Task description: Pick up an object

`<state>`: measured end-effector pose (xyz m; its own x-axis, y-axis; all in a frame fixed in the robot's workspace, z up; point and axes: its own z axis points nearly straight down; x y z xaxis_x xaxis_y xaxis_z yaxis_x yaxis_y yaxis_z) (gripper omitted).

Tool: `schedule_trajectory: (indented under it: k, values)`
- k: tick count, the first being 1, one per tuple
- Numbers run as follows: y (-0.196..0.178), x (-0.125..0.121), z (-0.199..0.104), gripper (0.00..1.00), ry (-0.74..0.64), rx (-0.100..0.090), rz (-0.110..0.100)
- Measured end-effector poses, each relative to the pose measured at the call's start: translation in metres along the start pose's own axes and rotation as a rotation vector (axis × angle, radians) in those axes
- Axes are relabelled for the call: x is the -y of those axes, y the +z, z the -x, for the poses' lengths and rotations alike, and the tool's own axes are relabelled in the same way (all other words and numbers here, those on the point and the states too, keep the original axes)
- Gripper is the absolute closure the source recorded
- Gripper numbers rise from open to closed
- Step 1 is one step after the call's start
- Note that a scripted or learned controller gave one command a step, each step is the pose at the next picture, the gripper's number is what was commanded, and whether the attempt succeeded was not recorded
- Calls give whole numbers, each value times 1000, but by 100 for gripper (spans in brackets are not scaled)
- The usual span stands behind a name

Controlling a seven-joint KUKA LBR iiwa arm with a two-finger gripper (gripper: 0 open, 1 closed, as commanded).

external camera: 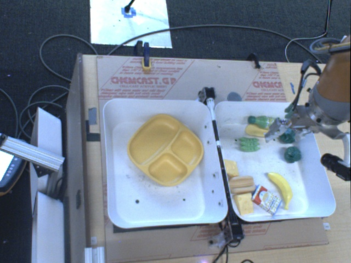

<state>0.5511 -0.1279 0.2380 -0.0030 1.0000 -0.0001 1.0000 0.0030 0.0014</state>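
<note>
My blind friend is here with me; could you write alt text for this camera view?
A grey robot arm's gripper hangs over the right bin, among small toy foods including a banana. The left bin holds a yellow divided plate.

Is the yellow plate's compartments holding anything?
Empty. The yellow plate in the left bin shows three bare compartments; the food items lie in the right bin.

Grey arm [323,114], orange wrist band [335,81]

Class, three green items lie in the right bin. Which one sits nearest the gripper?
The dark green piece beside the gripper; the others lie farther off.
</note>
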Motion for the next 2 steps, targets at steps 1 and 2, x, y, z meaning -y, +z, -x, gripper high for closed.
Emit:
schedule_trajectory:
  k: [1, 2]
  values:
    - [117, 29, 2, 0, 2, 0, -3]
    - [154, -30, -10, 0, 0, 0, 0]
